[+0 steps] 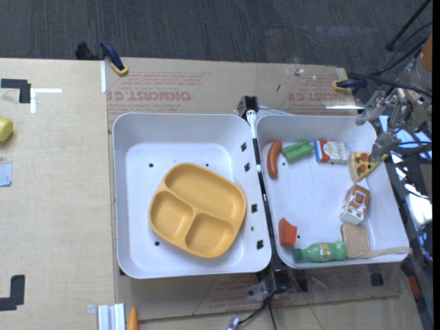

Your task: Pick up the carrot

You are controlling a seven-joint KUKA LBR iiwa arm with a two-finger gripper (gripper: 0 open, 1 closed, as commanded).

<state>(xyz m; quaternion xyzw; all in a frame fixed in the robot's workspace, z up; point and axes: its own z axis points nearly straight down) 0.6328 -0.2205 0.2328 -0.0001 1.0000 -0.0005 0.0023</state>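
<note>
Rightward, carrot (286, 232) in right bin (313, 188) (left bin (130, 184): yellow plate (198, 210))

Looking smooth, slightly glossy white plastic: both bins (127, 184). Lying in the left one, a matt yellow plastic plate (198, 210), moulded smooth. Showing plain brown cardboard (172, 93), printed red, under the bins, over pale matt wood bench (55, 205). Gleaming a little in the right bin: carrot (287, 232) in orange plastic, bottle (320, 252) in shiny green, sausage (273, 159) in smooth red. Catching light at far right, bare metal on the gripper (382, 126).
</note>
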